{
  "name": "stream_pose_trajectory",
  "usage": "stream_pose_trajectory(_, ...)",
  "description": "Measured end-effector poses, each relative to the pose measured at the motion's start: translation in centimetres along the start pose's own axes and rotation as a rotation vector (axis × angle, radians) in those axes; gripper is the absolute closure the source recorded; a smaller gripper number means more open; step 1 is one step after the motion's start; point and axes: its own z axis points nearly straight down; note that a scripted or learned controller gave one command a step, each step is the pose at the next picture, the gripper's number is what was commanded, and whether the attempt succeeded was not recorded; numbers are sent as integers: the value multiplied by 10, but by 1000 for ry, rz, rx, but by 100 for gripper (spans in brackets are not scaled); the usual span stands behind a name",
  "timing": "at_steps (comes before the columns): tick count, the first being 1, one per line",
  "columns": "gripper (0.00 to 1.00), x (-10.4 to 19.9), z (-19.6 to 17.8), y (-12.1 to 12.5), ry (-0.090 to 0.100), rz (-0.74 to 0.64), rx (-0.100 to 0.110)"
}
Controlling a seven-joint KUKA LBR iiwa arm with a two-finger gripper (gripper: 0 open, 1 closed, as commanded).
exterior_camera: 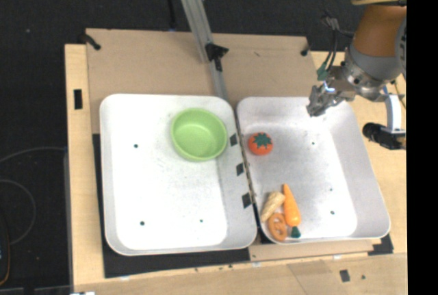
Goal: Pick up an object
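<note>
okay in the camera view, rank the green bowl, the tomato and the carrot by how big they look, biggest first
1. green bowl, clearly the largest, in the left bin.
2. carrot, long and thin, in the right bin.
3. tomato, round.
Carrot and tomato are close in apparent area, so that order is unsure.

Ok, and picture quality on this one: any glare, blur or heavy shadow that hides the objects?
Camera view: the white bins are bright, near washed out, yet the green bowl, tomato and carrot read clearly; shadows are soft; the gripper is small and slightly soft, so its fingers can't be judged; the surroundings beyond the bench fall into near black.
</note>
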Motion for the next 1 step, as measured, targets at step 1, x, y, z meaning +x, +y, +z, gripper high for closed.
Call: stream_pose_trajectory(1, 100, 43, 4, -4, 1, -8, 3)
